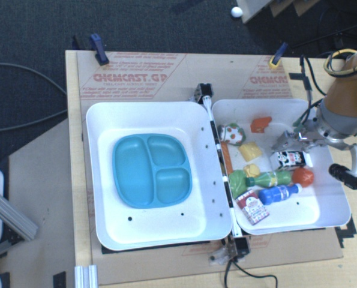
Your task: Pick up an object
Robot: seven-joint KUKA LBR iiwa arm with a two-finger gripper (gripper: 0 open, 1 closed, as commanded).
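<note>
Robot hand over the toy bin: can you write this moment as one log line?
hand: over right bin, above black-and-white toy | grip: cannot tell | blue plate: in left bin | pickup: not seen

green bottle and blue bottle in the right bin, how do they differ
The green bottle is green and lies nearer the bin's middle, its end by a red-orange piece. The blue bottle is blue with a white cap and lies closer to the near rim. Both lie flat, roughly parallel.
</note>
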